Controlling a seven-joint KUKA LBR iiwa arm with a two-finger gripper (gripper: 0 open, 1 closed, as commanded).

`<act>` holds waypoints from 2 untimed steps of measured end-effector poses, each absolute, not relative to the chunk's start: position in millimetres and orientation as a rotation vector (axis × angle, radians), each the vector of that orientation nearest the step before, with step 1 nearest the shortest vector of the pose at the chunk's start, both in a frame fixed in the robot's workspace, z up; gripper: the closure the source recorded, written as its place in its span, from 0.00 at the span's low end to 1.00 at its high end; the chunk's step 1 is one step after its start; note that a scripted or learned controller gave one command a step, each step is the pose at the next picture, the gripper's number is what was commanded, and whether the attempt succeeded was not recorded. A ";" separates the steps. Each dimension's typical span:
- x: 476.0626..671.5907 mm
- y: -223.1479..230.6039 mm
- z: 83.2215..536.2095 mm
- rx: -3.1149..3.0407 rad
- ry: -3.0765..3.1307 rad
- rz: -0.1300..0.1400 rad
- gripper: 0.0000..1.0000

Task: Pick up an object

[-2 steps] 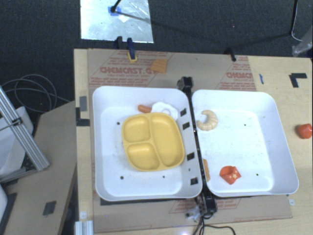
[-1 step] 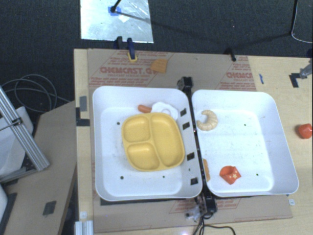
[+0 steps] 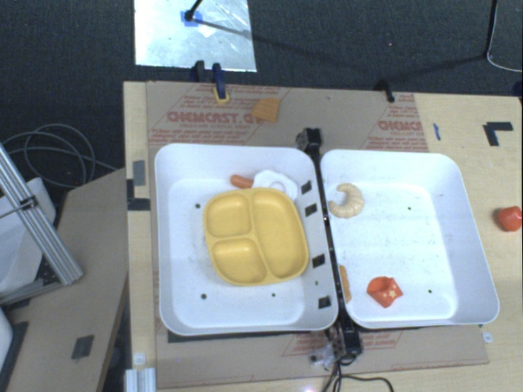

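The left white bin [image 3: 176, 243] holds a yellow three-compartment tray [image 3: 254, 237]. Behind the tray lie a small orange sausage-shaped piece [image 3: 241, 181] and a white cup-like piece [image 3: 274, 184]. In the right white bin [image 3: 470, 243] a pale croissant [image 3: 348, 201] lies near the back left corner. A red-orange lump [image 3: 384, 291] rests near that bin's front. A thin orange-brown piece [image 3: 345, 283] stands along its left wall.
A red block [image 3: 509, 218] sits on the bench right of the right bin. A tan flat piece [image 3: 265, 109] lies on the cardboard behind the left bin. Black clips run down the divider [image 3: 315, 219] between the bins. A metal frame [image 3: 37, 227] stands at far left.
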State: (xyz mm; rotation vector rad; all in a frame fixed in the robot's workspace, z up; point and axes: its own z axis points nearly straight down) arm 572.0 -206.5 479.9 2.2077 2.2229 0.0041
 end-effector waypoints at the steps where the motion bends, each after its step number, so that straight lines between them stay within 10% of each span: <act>1: 554.4 -139.0 246.6 2.224 2.239 -0.010 1.00; 2: 556.8 -142.7 255.7 2.217 2.223 0.002 0.00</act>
